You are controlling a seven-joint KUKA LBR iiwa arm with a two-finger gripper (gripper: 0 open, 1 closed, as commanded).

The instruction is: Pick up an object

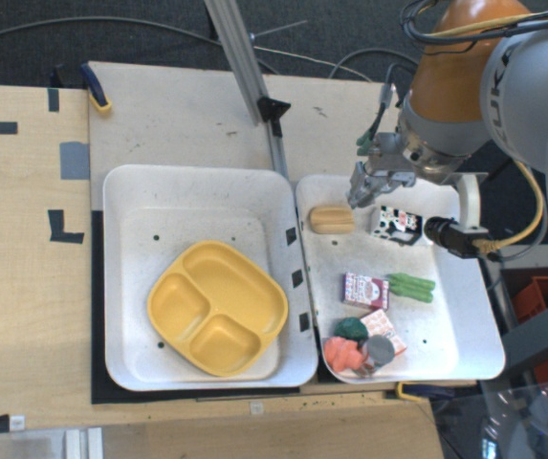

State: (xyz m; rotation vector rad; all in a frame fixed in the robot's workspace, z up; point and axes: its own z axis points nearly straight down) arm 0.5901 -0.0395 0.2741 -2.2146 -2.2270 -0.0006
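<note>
Over the right bin's [465, 352] far-left corner, jaws [361, 197] hover, state unclear, beside the tan block [331, 220]: light, stiff, best pinched across its short sides.

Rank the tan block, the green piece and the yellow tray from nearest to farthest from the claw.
Measured from the claw:
1. Tan block, right bin, just beside the claw.
2. Green piece, right bin, lower down.
3. Yellow tray, left bin, farthest.
</note>
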